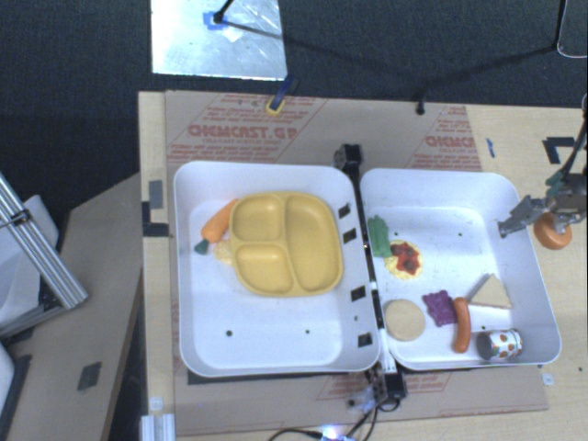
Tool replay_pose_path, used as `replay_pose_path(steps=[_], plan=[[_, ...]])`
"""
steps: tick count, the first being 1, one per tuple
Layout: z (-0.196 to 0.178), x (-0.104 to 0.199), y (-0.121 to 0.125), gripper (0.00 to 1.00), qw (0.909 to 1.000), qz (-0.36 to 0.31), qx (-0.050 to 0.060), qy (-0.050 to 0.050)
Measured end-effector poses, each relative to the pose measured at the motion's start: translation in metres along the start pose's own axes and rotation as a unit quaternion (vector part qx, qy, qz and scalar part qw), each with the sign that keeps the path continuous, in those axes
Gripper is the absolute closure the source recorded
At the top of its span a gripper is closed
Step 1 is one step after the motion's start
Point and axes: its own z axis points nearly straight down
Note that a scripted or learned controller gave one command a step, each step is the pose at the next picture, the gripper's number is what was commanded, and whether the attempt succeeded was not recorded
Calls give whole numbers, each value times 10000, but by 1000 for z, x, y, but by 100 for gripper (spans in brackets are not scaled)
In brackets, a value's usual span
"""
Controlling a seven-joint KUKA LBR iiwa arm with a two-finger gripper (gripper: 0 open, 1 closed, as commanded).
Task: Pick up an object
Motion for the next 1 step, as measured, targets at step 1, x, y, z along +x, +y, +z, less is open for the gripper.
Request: replay_pose_path(steps=[1], plan=[[-6, 1, 2, 0, 10000, -19, -55, -14]])
